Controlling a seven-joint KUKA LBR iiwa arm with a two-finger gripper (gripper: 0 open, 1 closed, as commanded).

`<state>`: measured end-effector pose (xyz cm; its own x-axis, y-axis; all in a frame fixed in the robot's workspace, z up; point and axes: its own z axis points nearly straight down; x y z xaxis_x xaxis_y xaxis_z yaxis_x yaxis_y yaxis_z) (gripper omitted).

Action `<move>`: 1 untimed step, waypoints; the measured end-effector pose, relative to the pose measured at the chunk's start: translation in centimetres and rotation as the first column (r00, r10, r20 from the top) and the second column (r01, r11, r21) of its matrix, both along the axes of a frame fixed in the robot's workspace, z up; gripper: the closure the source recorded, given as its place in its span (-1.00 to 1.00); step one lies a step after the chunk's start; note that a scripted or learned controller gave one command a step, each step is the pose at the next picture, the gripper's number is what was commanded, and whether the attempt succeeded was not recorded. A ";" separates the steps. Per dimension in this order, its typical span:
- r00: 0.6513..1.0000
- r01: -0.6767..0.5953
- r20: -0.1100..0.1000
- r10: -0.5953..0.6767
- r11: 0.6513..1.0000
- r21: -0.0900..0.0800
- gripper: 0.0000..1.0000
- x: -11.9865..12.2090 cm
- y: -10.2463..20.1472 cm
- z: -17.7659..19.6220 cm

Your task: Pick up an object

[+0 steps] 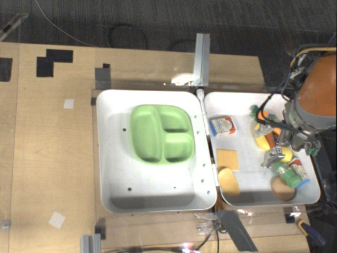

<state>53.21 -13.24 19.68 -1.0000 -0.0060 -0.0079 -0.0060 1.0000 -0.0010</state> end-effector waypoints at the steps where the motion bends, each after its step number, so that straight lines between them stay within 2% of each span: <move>1: 0.999 -0.053 0.010 0.053 0.999 -0.003 -1.00 4.4 -0.6 -10.5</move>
